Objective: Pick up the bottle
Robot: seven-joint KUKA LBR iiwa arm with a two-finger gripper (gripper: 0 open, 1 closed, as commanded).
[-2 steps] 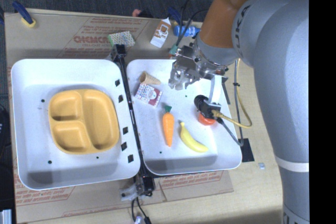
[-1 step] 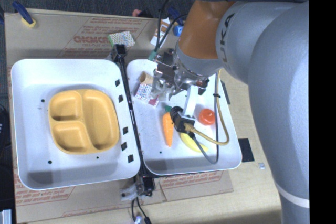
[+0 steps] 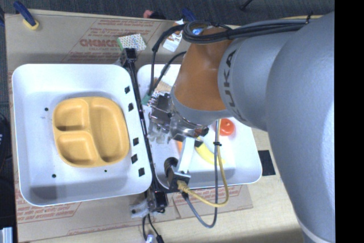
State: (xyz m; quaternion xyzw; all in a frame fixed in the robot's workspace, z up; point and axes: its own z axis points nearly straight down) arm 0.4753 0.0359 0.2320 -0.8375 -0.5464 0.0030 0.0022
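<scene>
Camera view, for your record: two shallow white bins sit side by side on a cardboard-covered bench (image 3: 68,37). The left bin (image 3: 28,122) holds one yellow divided tray (image 3: 91,129) with three compartments, lying flat near the bin's middle. The right bin (image 3: 247,165) is largely covered by the arm (image 3: 273,82), which reaches in from your right; its grey body and orange band (image 3: 199,77) overhang the bin's upper half. The gripper (image 3: 165,122) hangs low over the right bin's left part, close to the divider between the bins. You cannot tell from here how its fingers stand or whether anything sits between them, since the wrist hardware and cables hide them. In the right bin you can see an orange-red object (image 3: 227,127) just beside the arm's edge and a yellow object (image 3: 206,153) below it, partly hidden by a yellow cable (image 3: 219,179). Which item, if any, is the bottle cannot be made out. A blue clamp (image 3: 25,14) grips the bench's far left corner. A small patterned tag (image 3: 132,41) lies on the cardboard above the bins.
</scene>
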